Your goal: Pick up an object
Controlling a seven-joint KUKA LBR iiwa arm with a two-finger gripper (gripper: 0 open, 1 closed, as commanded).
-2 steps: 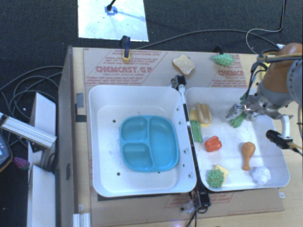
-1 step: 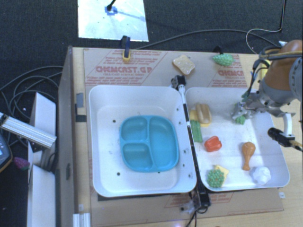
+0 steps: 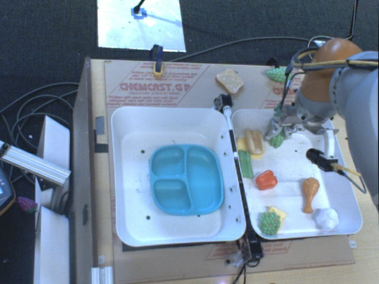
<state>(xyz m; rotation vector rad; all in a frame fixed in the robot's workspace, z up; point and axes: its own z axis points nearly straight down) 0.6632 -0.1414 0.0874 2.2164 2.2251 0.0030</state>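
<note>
My gripper (image 3: 280, 130) is low over the far part of the right bin (image 3: 349, 201), reaching in from the right. A small green leafy piece (image 3: 276, 140) lies right at its tip, touching or nearly touching it. Just left of that lie a tan bun (image 3: 254, 141) and a yellow piece (image 3: 241, 144). A green vegetable stick (image 3: 245, 163) rests along the left wall of the bin. A red pepper (image 3: 266, 180) sits in the middle, with a chicken drumstick (image 3: 310, 193) to its right. A white lump (image 3: 325, 218) and green peas on a yellow piece (image 3: 270, 221) lie near the front.
The left bin (image 3: 130, 176) holds a blue sectioned plate (image 3: 186, 178). On the bench behind the bins lie a slice of toast (image 3: 230, 80) and a green toy (image 3: 276, 74). Cables run off the bench at left.
</note>
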